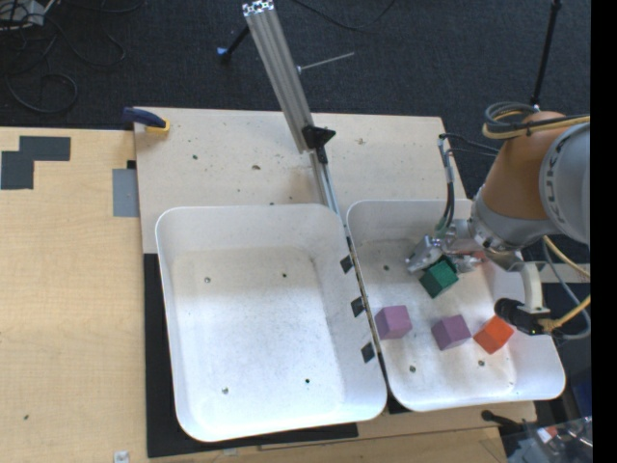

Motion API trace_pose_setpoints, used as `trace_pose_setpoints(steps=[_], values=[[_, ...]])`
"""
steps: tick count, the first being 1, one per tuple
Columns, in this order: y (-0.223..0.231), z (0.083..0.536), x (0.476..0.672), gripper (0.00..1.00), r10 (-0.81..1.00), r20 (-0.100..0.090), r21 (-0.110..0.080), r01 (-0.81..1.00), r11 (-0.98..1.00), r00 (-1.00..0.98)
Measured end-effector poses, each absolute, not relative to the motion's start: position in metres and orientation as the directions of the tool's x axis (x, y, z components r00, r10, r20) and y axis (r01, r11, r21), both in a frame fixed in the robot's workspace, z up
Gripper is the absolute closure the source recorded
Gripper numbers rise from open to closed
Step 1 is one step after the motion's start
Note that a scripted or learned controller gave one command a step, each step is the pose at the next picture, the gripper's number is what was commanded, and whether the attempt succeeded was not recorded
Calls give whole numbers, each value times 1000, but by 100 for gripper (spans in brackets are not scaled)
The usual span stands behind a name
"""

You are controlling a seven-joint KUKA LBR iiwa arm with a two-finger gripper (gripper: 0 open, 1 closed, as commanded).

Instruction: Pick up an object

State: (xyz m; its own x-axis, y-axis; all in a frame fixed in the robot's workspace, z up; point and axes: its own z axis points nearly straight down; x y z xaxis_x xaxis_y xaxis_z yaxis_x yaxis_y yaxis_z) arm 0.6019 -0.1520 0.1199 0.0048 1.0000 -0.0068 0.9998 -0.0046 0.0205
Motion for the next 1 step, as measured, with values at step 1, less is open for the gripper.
trace_pose_setpoints(steps=[1], values=[[-153,127,601,100,1000,-5,18,1000,-10,10]])
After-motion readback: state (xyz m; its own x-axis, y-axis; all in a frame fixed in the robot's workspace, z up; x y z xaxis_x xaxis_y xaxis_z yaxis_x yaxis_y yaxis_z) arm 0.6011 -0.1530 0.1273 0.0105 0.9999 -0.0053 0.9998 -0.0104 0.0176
